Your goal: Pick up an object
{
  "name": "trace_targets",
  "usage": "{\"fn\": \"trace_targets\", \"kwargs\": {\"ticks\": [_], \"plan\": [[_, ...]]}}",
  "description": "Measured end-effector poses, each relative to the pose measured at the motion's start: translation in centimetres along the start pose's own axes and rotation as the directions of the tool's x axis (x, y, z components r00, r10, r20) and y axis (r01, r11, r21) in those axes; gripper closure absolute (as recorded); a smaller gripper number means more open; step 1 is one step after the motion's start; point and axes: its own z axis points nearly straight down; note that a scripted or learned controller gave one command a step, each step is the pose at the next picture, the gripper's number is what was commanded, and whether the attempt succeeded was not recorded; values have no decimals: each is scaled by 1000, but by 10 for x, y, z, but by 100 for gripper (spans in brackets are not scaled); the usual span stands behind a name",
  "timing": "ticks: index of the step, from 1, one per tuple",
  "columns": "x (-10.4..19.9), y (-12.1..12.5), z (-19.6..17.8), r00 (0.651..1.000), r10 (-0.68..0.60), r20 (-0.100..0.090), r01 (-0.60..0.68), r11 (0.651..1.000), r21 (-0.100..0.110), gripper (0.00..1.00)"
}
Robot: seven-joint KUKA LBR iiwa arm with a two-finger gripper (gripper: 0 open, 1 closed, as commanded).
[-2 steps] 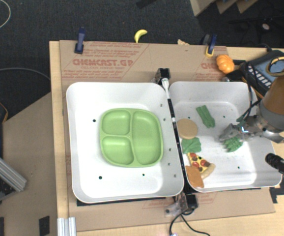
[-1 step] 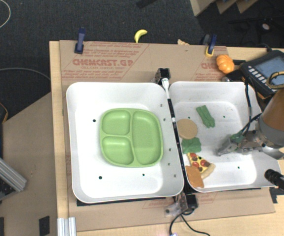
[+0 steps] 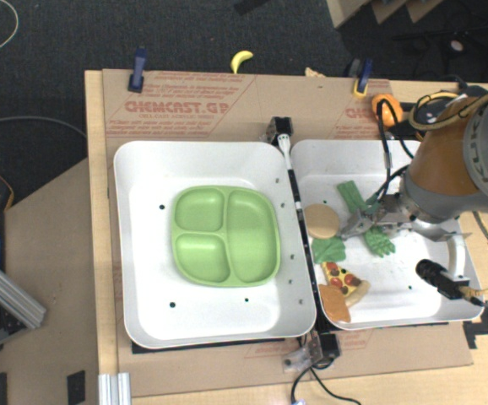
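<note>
You are looking at a desk point(image 3: 185, 99) carrying two white bins side by side. The left bin point(image 3: 143, 226) is holding a green divided plate point(image 3: 225, 234) with bare floor all around it. The right bin point(image 3: 396, 306) is tighter: the arm point(image 3: 455, 171) is covering its far right, and its rim is cutting off part of the view there. The pincer point(image 3: 360, 220) is sitting low among a round tan piece point(image 3: 321, 220), green leafy toys point(image 3: 379, 243) and a pizza slice point(image 3: 344, 283). You cannot tell whether it is released or clenched; its tips are blurring into the clutter.
</note>
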Motion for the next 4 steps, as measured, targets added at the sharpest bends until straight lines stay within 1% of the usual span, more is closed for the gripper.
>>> {"fn": "trace_targets", "kwargs": {"ticks": [1,2,3,4], "plan": [[-49,-75,-36,1000,15,1,-15,1000,8,0],[8,-58,2,1000,2,-3,-2,1000,9,0],[4,-58,-10,1000,7,1,-7,1000,4,100],[112,-20,-106,1000,-4,0,4,1000,-7,100]]}}
